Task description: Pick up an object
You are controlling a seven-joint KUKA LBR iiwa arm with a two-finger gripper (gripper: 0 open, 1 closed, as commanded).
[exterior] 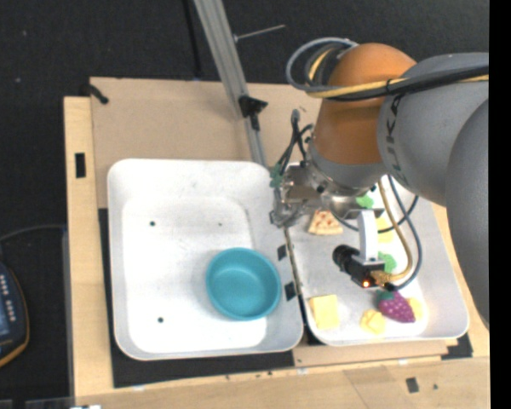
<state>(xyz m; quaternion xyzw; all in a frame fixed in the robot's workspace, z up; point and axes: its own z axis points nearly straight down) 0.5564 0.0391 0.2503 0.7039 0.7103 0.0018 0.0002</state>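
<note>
Several small things are seen in the right bin (432, 278): a yellow block (325, 311) at its near edge, a small yellow piece (372, 320) and purple grapes (398, 308) just beside, a pizza slice (324, 223) farther back. One blue bowl (238, 284) is held by the left bin (153, 177). A green piece (366, 201) is half hidden under the wrist. The arm (443, 126) is bent over the right bin, the gripper (289, 203) set low by the pizza slice; whether it is spread or closed cannot be told

dark lettering (389, 139) on the grey arm (434, 135), too slanted to read
</note>
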